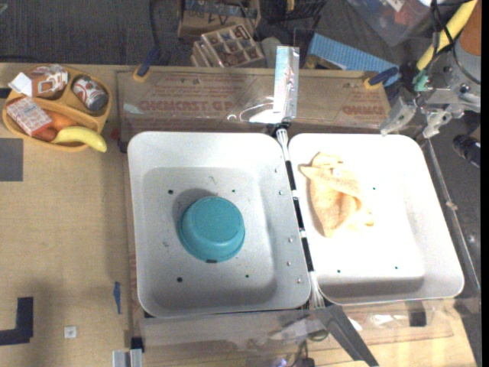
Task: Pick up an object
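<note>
Camera view, task status: nothing lifted yet; both candidate objects lie in their bins and the whole pick is left to do, from the approach onward.
Orange tray [15,121]: far left on the bench, outside the bins; holds a banana [81,137] along its near edge and small packaged food items behind it.
Left bin [153,159]: shallow, white; holds one item.
Teal bowl [212,228]: sits mouth down near the middle of the left bin's floor, clear of every wall.
Right bin [428,228]: shallow, white, set against the left bin along their shared rims; holds one item.
Yellow cloth [335,192]: crumpled, in the left half of the right bin, near the shared rim.
Gripper [412,121]: raised over the far right corner of the right bin, well apart from cloth and bowl; its two prongs look spread, with nothing between them.
Nearest candidate, by judgement: the cloth, since it lies in the bin under the arm.
</note>
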### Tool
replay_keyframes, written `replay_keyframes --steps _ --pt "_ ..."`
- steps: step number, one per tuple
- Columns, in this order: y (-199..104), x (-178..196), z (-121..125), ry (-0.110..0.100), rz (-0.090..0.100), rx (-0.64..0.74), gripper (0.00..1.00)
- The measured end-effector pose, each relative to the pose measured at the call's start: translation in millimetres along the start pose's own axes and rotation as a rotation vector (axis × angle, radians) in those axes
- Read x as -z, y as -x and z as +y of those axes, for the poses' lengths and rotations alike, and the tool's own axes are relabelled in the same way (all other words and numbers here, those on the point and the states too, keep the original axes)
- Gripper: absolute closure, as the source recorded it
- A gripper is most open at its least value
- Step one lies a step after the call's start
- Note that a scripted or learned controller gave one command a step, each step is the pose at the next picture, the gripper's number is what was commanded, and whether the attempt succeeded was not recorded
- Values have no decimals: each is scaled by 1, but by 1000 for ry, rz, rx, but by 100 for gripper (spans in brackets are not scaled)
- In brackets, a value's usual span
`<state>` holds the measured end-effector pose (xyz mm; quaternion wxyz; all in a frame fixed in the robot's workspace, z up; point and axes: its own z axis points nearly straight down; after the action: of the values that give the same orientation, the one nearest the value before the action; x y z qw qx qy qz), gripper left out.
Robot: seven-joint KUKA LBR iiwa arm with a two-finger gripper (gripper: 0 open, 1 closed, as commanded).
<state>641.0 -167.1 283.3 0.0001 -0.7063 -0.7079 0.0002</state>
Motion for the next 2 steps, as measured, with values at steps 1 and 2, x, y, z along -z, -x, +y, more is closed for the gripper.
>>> replay_keyframes --steps 1,2 --pt "33 93 -5 3 -2 -154 0" --pt "11 -69 26 0 0 -115 0"
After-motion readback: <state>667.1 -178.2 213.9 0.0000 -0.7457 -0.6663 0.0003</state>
